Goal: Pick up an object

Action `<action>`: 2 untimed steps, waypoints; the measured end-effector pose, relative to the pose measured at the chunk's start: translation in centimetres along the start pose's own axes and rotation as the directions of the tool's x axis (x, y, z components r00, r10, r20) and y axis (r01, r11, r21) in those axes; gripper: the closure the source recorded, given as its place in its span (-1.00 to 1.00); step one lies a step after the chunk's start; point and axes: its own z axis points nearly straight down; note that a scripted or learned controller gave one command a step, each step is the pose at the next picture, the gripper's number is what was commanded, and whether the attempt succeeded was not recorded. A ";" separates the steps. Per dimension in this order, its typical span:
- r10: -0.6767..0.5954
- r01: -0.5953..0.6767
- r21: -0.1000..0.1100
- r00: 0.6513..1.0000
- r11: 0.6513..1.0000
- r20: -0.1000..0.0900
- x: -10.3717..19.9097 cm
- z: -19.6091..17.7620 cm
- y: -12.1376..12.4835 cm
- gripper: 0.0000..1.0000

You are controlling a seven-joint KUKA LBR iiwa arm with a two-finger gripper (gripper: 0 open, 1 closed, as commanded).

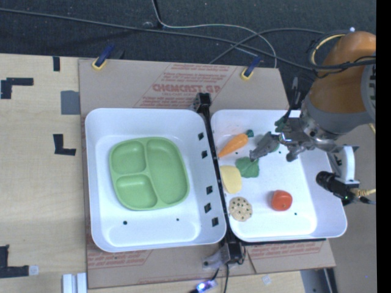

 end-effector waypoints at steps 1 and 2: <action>-0.003 0.003 -0.012 1.000 1.000 0.001 0.0 -0.6 0.2 -1.00; -0.003 0.003 -0.008 1.000 1.000 0.001 0.5 3.9 0.1 -1.00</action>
